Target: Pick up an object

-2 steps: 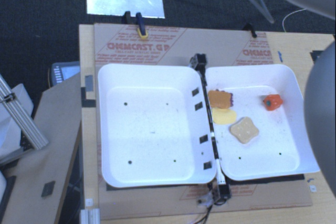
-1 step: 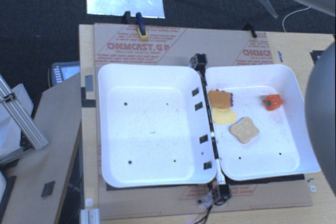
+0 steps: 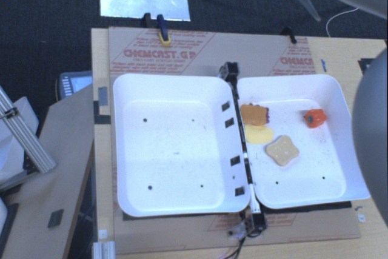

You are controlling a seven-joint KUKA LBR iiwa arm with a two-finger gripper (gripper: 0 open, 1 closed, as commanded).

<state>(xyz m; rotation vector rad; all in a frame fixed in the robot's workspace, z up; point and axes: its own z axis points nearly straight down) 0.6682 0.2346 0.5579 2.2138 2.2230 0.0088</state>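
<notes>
Lying in the right bin (image 3: 339,191) on the desk (image 3: 200,45) are four small things: an orange-brown piece (image 3: 254,114) touching a pale yellow slice (image 3: 259,134), a tan toast-shaped piece (image 3: 282,150) just beside it, and an orange-red item (image 3: 314,118) apart. Whether the jaws are released or clenched, I cannot tell.
</notes>
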